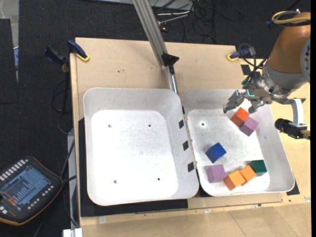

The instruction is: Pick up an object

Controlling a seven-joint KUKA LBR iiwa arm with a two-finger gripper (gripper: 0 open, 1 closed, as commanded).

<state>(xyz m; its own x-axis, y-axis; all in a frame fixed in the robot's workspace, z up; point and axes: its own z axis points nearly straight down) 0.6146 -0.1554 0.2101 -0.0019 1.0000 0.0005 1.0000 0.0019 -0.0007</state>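
Orange block [235, 177] lies well apart from open tool [243, 101].

Matt wooden bench [128, 63], smooth white plastic bins [94, 132], speckled with dirt

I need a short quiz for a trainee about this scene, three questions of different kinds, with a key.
1. True or false: the blue cube lies in the left bin.
2. How many orange cubes are in the right bin?
3. Which cube touches the upper orange cube? A green, B purple, C blue.

Key
1. False; it lies in the right bin.
2. Two: the upper one near the gripper and a lower one beside the green cube.
3. B, the upper purple cube.
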